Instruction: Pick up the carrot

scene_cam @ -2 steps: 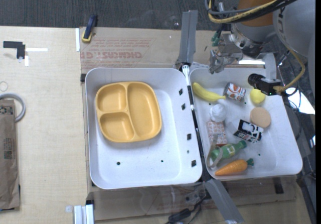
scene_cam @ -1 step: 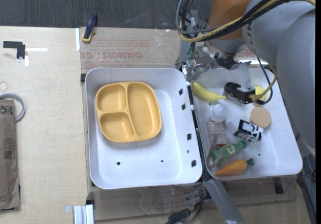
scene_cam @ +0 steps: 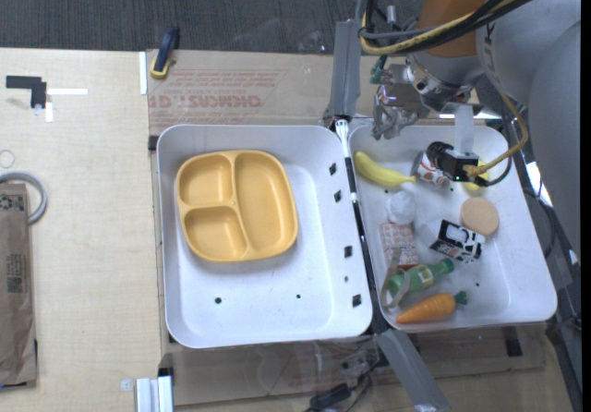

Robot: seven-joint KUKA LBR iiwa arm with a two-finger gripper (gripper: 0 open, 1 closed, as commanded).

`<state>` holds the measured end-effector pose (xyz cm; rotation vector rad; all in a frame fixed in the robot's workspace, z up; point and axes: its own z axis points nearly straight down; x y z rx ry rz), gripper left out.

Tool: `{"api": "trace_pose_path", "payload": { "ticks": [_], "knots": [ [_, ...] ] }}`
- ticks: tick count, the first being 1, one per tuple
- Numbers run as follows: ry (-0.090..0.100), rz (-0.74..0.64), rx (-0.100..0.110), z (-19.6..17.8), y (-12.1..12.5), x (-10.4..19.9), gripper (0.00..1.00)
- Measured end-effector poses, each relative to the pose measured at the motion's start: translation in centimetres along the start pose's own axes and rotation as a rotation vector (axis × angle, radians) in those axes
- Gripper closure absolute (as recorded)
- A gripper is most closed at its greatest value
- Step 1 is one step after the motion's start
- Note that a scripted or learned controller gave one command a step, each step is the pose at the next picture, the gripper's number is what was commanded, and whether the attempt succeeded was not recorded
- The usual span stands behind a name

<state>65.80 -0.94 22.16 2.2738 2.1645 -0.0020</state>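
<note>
**Carrot lies across the right bin from the hand, at the near wall**

The carrot (scene_cam: pixel 428 309) rests on the floor of the right bin (scene_cam: pixel 526 244), close to its near wall, just below a green bottle (scene_cam: pixel 420 277) and apparently touching it.

The hand (scene_cam: pixel 388 120) hangs over the far left corner of the same bin, above the banana (scene_cam: pixel 382 170). Whether it is open or closed cannot be told from this angle; nothing is visible in its grip.

Key relation: the carrot is toward the camera from the hand and slightly right, well apart, with the banana, a packet (scene_cam: pixel 398 241) and the bottle between.

Long axis runs nearly left-right in the view, slightly tilted. Green top points right and a little up; the tip points left, toward the bin's left wall.

Judgement: closing across the short axis needs clearance from the bottle.
</note>
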Motion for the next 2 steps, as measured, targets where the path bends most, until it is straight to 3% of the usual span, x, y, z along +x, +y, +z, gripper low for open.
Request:
{"api": "trace_pose_path", "payload": {
  "ticks": [1,2],
  "knots": [
    [0.0,-0.084,0.001,-10.4,0.1,1.5,1.0],
    [0.0,-0.116,0.003,-3.9,0.2,-1.9,1.0]
  ]
}}
